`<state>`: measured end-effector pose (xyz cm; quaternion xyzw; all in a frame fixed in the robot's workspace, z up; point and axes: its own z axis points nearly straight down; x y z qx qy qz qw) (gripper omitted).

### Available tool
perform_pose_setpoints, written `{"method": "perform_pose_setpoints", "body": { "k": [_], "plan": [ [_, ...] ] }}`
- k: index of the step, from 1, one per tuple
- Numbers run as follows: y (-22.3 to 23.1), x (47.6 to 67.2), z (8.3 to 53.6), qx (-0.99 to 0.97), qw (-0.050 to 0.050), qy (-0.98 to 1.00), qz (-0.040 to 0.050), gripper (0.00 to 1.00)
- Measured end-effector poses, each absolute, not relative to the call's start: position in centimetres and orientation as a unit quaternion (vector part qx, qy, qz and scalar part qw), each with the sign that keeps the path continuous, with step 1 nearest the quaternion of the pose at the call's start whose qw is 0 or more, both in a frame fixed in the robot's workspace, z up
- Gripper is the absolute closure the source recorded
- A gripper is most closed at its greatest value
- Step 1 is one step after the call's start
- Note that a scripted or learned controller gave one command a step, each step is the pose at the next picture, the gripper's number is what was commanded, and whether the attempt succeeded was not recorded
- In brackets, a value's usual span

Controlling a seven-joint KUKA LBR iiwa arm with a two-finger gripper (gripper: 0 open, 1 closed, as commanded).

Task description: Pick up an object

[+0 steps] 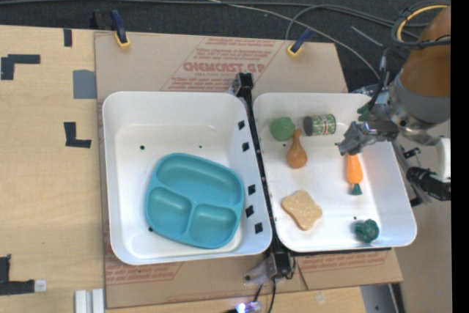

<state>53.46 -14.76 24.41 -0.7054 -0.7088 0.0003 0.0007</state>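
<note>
Orange carrot point(355, 171) | long axis near-vertical | green tip toward near edge

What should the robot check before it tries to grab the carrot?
1. Carrot in the right bin: ok, it lies by the right wall.
2. Gripper close to the carrot: ok, it sits just above the carrot's upper end.
3. Nothing held already: cannot tell, the jaws are too dark to read.
4. Room round the carrot: ok, the can, the pear and the bread lie apart from it.
5. Gap between carrot and bin wall: cannot tell, the slant hides it.
</note>
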Motion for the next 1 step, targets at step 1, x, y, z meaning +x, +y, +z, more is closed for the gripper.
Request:
{"method": "perform_pose_setpoints", "body": {
  "k": [1],
  "plan": [
    [-8.46,54.43,23.9,-0.705,0.001,-0.71,-0.0001,1.0]
  ]
}}
